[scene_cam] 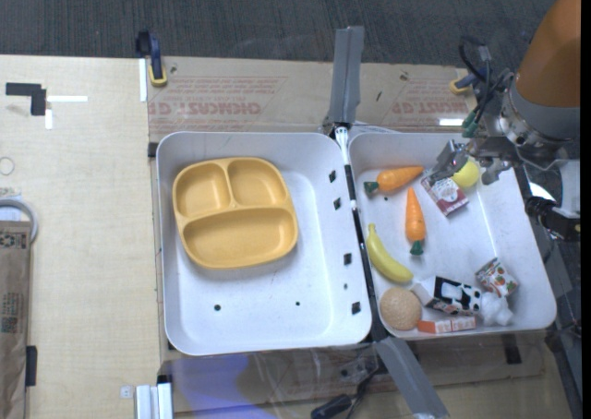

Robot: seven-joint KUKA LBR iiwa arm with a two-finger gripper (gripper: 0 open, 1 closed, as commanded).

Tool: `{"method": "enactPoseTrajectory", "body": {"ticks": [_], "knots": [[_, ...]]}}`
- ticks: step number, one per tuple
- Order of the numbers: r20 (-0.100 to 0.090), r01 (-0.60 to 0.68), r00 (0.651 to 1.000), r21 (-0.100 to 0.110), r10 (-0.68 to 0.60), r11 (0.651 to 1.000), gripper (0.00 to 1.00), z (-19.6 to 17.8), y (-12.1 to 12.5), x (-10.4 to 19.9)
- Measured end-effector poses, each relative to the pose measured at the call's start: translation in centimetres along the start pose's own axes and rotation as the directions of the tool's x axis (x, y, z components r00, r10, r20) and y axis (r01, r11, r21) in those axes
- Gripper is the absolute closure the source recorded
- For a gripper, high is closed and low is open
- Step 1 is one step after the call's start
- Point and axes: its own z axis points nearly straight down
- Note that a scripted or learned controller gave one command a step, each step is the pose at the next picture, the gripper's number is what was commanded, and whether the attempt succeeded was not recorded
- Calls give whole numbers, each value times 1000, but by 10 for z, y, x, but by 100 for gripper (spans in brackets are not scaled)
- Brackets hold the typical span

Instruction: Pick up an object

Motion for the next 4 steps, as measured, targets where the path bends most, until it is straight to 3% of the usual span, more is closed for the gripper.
{"method": "enactPoseTrajectory", "body": {"ticks": [1, 2, 3, 4], "knots": [[-2, 120, 993, 0, -120, 993, 0, 157, -10, 4], [-2, 116, 993, 1, -116, 993, 100, 148, -10, 3], [1, 330, 944, -3, -330, 944, 100, 20, -16, 12], [1, 70, 998, -2, -70, 998, 100, -41, -20, 32]]}}
